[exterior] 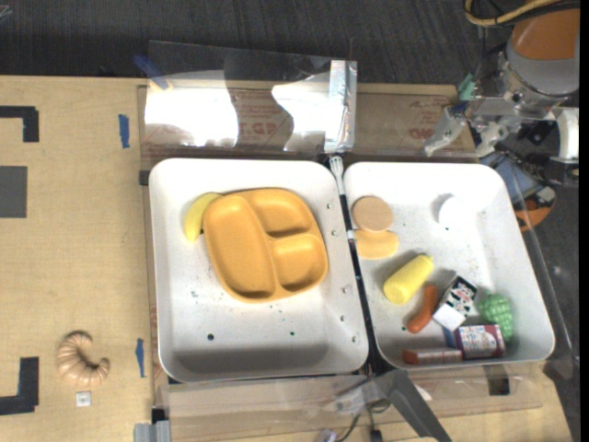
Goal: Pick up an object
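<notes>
- Step: approach not yet begun, by my reading. The gripper (456,127) hangs beyond the right bin's (515,212) far rim; its fingers' state I cannot tell.
- Candidates lie in that bin: a yellow block (407,278), smooth and rounded, mid-floor. Toward the near corner sit an orange carrot (422,310), a knobbly green piece (498,309) and a small box (455,304).
- Next move, I judge: come in over the bin and descend on the yellow block, which stands clear of the clutter.

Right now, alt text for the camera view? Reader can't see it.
Two shallow white bins sit side by side on a bench: the left bin holds an orange divided tray over a yellow piece, the right bin holds small toy foods and packets. The robot's hand hovers beyond the right bin's far corner, and a croissant-like toy lies on the bench.
</notes>
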